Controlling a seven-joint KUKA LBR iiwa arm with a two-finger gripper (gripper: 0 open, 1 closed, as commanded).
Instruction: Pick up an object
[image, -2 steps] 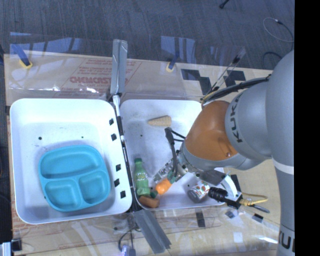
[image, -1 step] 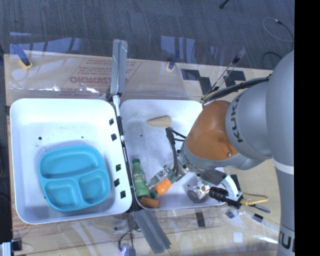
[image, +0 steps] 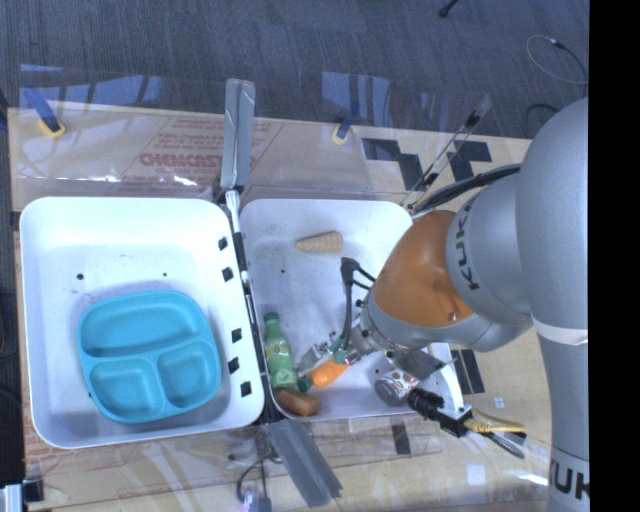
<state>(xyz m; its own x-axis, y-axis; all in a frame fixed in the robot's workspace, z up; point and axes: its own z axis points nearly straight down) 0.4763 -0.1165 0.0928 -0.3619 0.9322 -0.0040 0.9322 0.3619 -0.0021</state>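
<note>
Grey arm (image: 560, 260) over right bin (image: 300, 215)

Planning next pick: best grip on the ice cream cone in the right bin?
Grip the cone across its wide end, coming straight down. It lies flat, long axis left-right, alone near the right bin's far wall, so the sides across it are free; the narrow tip would likely slip.

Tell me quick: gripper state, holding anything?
Gripper: low in the right bin by the carrot and bottle; open or closed cannot be told.
</note>
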